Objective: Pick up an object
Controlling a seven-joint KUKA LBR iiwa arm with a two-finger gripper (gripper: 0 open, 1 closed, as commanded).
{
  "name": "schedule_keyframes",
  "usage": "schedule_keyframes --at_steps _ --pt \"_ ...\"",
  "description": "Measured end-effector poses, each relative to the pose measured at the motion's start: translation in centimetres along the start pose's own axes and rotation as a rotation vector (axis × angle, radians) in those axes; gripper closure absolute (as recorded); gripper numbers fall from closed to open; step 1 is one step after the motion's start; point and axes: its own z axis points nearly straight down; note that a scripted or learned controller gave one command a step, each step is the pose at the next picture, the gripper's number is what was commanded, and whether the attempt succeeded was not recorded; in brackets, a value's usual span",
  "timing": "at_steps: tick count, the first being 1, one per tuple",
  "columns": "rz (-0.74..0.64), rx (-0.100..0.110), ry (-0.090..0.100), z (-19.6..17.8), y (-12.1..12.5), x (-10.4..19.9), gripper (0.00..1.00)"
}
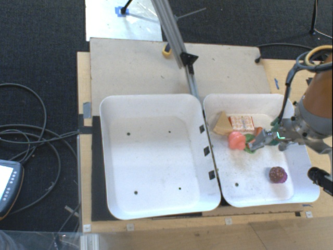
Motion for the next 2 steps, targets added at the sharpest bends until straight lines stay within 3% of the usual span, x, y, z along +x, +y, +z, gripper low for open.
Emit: schedule_keyframes --at_steps 1,2 --pt "0.003 -0.004 0.0 -0.2 0.1 0.0 0.0" --pt "0.005 0.003 0.0 5.9 0.3 -0.6 0.0"
